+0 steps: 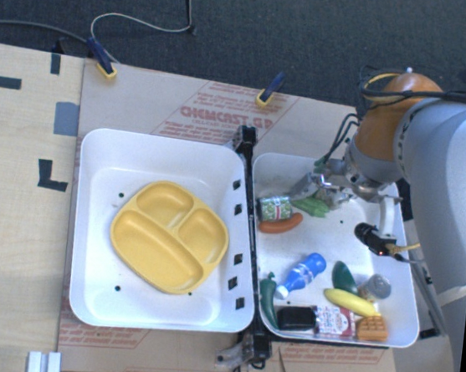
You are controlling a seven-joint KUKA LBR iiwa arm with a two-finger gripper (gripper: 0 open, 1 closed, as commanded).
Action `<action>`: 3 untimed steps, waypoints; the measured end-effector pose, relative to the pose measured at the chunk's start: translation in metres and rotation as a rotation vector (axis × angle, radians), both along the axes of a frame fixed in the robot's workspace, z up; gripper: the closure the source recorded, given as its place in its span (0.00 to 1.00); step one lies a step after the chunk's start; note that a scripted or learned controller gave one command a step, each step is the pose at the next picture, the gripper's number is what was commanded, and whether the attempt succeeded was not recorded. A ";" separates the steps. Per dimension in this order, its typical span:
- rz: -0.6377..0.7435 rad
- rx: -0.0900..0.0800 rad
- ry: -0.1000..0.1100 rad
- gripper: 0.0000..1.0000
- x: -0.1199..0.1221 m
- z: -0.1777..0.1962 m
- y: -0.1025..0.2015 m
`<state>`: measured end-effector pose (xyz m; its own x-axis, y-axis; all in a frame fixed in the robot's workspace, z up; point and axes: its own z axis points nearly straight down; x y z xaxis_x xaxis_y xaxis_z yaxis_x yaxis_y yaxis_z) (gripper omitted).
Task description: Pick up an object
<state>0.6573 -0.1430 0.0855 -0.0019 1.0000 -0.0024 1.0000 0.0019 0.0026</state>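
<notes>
- Along the near edge of the right bin (pixel 411 283) lies a tight row: a black block (pixel 296 318), a red-and-white packet (pixel 334 321) and a waffle (pixel 373 328), with a banana (pixel 352 302) just behind. A grab here would likely catch two things at once or jam against the bin wall, I judge.
- The packet carries print, too small to read.
- A blue bottle (pixel 304 273) lies tilted mid-bin, apart from its neighbours; being round, it could roll away from a closing grip.
- In the left bin (pixel 84 230) sits a yellow divided plate (pixel 170 235), flat and wide, probably hard to pinch.
- Farther back in the right bin, a small can with a green label (pixel 276 207) touches a hot dog (pixel 282 222); the label's words are unreadable.
- The gripper (pixel 321 188) hangs low over a green piece (pixel 315 205) beside that can. Whether the fingers are spread or closed cannot be told, and nothing is seen held.
- Risk here: the gripper could nudge the can or pinch only an edge.
- On the bench (pixel 12 196), the cardboard reads "CHEMCAST GP" in red.
</notes>
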 end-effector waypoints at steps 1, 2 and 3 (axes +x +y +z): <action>0.001 0.000 0.001 1.00 0.000 0.010 0.001; 0.001 0.003 0.003 1.00 -0.086 0.099 0.077; 0.000 0.003 0.003 1.00 -0.103 0.155 0.118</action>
<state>0.5544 -0.0245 0.2408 -0.0023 1.0000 0.0004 1.0000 0.0023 -0.0003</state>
